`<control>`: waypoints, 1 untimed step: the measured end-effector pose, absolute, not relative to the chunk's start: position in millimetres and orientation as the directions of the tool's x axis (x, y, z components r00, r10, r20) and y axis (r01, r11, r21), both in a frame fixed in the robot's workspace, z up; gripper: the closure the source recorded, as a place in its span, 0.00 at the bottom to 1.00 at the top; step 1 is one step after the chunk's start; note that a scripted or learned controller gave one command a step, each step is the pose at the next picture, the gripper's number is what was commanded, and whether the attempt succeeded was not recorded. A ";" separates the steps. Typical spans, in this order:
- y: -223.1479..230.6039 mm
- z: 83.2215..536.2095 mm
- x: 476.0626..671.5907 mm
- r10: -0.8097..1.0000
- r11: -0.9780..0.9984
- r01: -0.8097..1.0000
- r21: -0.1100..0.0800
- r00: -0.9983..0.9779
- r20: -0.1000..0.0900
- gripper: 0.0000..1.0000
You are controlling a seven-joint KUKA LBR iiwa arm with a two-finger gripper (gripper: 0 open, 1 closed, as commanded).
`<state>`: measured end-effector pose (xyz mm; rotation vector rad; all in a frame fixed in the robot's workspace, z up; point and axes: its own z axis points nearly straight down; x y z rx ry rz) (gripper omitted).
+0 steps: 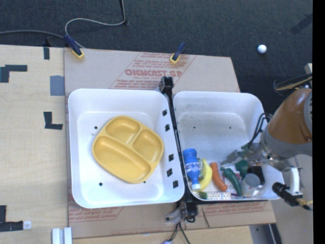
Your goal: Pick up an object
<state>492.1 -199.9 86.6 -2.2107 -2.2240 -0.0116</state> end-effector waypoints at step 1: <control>-202.9 96.0 492.1 1.000 0.003 1.000 0.005 -0.003 0.001 1.00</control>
